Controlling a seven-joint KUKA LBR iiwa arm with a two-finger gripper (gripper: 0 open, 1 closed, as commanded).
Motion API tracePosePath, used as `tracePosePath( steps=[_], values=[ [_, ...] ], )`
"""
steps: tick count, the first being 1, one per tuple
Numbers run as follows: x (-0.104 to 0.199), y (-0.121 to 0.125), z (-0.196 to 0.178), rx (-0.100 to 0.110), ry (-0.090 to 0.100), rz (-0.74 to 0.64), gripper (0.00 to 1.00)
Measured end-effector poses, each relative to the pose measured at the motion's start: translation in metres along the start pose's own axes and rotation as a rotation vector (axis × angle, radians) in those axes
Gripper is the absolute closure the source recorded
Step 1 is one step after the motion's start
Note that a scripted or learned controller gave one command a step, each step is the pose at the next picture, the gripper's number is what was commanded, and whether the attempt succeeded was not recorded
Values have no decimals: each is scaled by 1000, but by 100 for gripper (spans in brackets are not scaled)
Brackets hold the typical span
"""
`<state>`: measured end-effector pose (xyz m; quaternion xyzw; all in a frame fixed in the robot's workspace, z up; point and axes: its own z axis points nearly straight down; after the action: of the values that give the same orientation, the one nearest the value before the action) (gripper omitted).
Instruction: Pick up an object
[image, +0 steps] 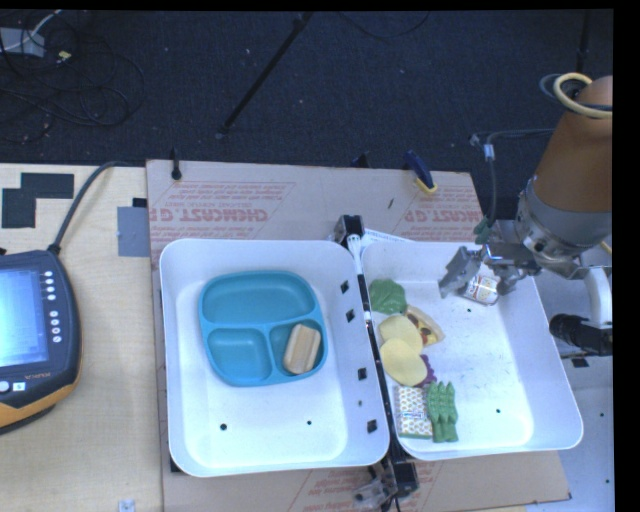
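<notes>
Jaws stand spread above the right bin (540, 400), nothing between them. From the left: a tan block (301, 348) in the blue tray (255, 300), then a green lump (387, 296), yellow pieces (402, 360) and a green toy (442, 410) hugging the divider — light, probably soft; the toy lies freest, well apart from the gripper (478, 277)

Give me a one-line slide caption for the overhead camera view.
The gripper hovers over the right bin near a pile of toy food; the left bin holds a blue tray.
</notes>
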<state>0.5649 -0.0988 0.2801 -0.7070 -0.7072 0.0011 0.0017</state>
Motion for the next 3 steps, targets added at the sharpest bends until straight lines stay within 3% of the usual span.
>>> tracePosePath(
  steps=[1, 2, 3],
  values=[
    [-30, 15, 89, -6, -1, -2, 0],
    [-27, 42, 190, -14, 1, -2, 0],
    [-34, -15, 192, -1, 1, -1, 0]
  ],
)
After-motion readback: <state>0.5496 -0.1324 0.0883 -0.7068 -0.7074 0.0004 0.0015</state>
